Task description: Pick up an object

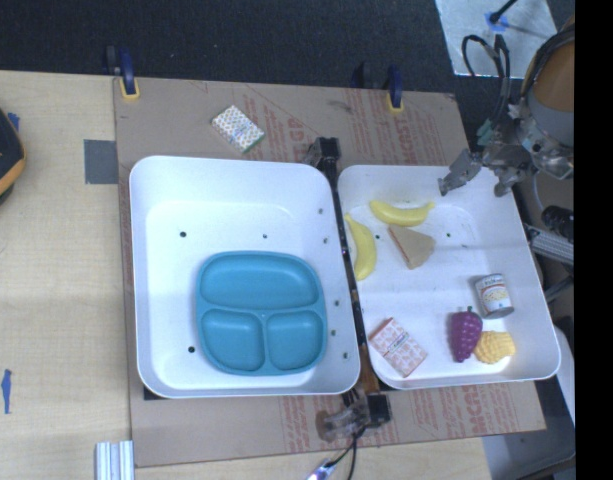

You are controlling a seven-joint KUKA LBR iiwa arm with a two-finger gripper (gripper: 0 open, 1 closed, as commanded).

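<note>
blue divided tray (pixel 260 311) alone in left bin (pixel 161 193), toy food in right bin (pixel 531 268)

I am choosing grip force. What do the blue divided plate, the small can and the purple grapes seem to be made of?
Blue divided plate: probably moulded plastic, one even matte colour with soft rounded edges.
Small can: likely metal with a paper label, going by its pale silvery top; too small for certainty.
Purple grapes: seemingly toy plastic, uniform colour, slightly glossy.

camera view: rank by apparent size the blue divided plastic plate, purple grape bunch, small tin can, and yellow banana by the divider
1. Blue divided plastic plate
2. Yellow banana by the divider
3. Purple grape bunch and small tin can look alike; not ranked.
</note>
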